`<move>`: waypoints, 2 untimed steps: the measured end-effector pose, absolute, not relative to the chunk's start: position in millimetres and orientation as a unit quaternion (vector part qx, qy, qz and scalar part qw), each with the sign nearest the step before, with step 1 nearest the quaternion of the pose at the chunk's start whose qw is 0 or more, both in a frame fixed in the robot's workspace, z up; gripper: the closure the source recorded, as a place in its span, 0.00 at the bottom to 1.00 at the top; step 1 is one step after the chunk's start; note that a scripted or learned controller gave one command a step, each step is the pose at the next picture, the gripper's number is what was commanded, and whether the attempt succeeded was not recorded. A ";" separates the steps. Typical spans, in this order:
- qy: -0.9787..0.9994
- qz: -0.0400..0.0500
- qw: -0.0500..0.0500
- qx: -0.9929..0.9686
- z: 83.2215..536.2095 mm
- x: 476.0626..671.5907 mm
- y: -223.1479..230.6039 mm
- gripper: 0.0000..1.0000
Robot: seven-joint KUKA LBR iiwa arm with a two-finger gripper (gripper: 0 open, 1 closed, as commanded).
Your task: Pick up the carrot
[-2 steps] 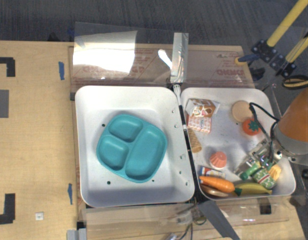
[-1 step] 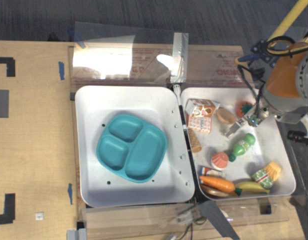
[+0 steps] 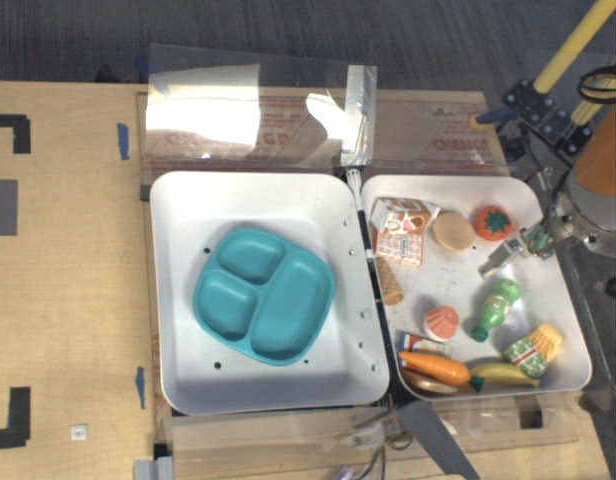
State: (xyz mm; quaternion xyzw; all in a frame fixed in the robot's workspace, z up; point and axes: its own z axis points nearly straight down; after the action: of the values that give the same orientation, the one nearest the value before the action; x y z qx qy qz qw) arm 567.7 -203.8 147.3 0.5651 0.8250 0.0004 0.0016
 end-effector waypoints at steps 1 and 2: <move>0.795 0.001 -0.001 0.607 148.1 509.6 -104.5 0.00; 0.810 0.006 0.011 0.586 93.0 487.1 -100.2 0.00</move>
State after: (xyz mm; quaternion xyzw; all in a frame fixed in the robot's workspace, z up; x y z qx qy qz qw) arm 487.1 -100.2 93.0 0.5859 0.8103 0.0056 0.0111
